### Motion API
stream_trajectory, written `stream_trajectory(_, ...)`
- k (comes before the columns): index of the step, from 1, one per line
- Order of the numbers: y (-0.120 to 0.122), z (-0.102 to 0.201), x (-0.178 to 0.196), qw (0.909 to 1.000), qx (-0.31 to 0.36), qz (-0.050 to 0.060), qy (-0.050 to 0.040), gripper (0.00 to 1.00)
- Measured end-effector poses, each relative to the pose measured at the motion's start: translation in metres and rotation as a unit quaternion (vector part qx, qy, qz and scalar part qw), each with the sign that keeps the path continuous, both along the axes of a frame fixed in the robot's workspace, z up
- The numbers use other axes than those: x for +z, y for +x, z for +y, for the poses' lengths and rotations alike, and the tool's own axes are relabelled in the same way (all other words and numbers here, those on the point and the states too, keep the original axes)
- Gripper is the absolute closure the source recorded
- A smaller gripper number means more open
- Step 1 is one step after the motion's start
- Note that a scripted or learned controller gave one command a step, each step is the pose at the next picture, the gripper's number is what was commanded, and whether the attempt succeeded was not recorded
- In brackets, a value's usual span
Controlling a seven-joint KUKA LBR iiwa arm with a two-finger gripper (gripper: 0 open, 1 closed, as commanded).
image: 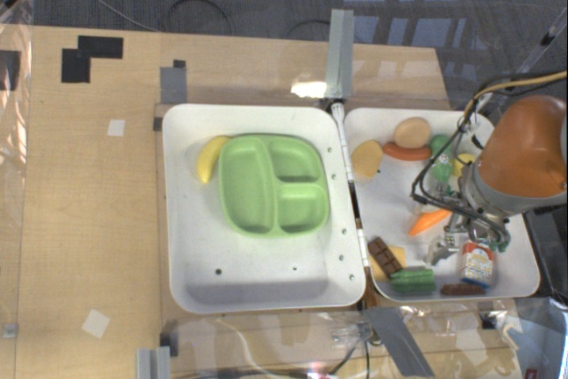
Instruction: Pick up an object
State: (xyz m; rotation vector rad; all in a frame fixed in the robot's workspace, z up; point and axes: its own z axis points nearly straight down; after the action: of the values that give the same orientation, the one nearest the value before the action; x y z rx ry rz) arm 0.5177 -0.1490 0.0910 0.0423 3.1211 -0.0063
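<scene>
Arm: the grey KUKA arm with its orange band (531, 146) is reaching in from the right and hanging low over the right bin (390, 201), 1 of 2 white bins on the bench.
Gripper: the gripper (457, 237) is sitting among the toy food; whether it is open or closed cannot be told from this angle, and nothing is plainly showing in its grasp.
Nearest objects: an orange carrot (429, 222) is lying just beside the gripper on its left, and a small white carton (477, 263) is standing just below it, near touching.
Other candidates: a green vegetable (413, 280) and a chocolate bar (382, 255) are resting below and to the left; a potato (412, 133), a sausage (406, 153) and a pale round piece (366, 159) are lying well above.
Left bin: a green divided plate (271, 184) and a banana (209, 158) are sitting well apart from the gripper.
Progress: the approach is looking done; by this view nothing is lifted yet, so the grasp and the raise are remaining.
</scene>
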Motion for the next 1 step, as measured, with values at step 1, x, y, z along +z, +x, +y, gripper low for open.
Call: stream_trajectory(1,-0.0231,0.0348,0.0008,0.9997,0.025,-0.003,-0.0008,0.00)
